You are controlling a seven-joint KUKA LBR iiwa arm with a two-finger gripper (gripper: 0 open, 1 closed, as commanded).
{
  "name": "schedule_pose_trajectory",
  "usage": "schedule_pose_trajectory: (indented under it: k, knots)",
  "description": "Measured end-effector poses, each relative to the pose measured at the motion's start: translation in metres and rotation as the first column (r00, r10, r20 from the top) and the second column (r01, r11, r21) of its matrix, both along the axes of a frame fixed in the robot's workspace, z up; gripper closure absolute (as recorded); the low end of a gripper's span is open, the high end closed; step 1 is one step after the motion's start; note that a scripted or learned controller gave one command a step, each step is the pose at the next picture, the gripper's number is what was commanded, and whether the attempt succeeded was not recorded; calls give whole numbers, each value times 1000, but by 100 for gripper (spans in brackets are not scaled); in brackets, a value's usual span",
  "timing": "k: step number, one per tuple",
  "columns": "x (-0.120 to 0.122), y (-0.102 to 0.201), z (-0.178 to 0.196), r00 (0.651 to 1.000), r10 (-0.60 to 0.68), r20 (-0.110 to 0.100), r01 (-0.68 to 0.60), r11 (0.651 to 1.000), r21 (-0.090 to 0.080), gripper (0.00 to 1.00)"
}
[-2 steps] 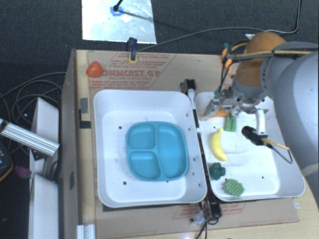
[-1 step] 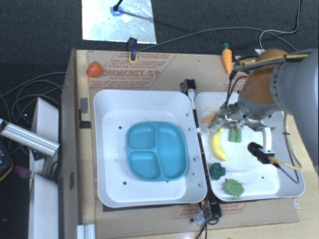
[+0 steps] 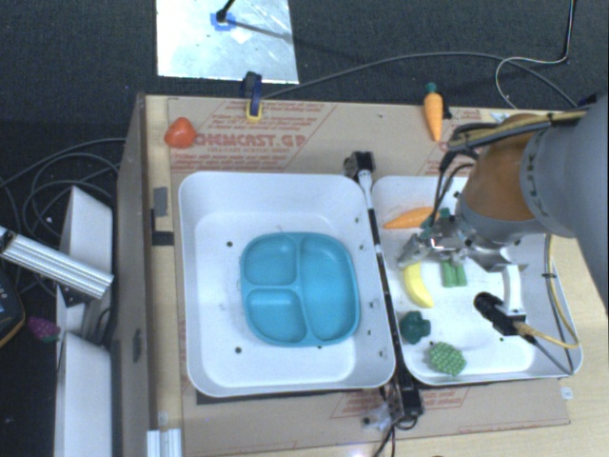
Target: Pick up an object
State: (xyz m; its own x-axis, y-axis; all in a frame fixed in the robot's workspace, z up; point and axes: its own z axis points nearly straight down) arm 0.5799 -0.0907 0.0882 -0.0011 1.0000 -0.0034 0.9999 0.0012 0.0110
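My gripper (image 3: pixel 425 248) hangs low over the left part of the right bin (image 3: pixel 542 365), reached in from the right. Just below it lies a yellow banana (image 3: pixel 417 285). A small green block (image 3: pixel 453 274) lies right beside it, under the wrist. An orange carrot-like piece (image 3: pixel 407 219) lies just above the gripper, near the bin's left wall. Toward the front of that bin sit a dark teal lump (image 3: pixel 413 327) and a green knobbly piece (image 3: pixel 444 358). Nothing shows in the gripper's grasp.
The left bin (image 3: pixel 209 208) holds a blue divided plate (image 3: pixel 299 288). On the bench behind the bins lie a small carrot (image 3: pixel 434 112) and a red-orange toy (image 3: pixel 179 133). A divider (image 3: pixel 376 255) separates the bins.
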Motion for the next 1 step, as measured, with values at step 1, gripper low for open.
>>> schedule_pose_trajectory:
  k: [1]
  knots:
    - [2, -2, 12, 1000, 0, 7, 0, 1000, -4, 100]
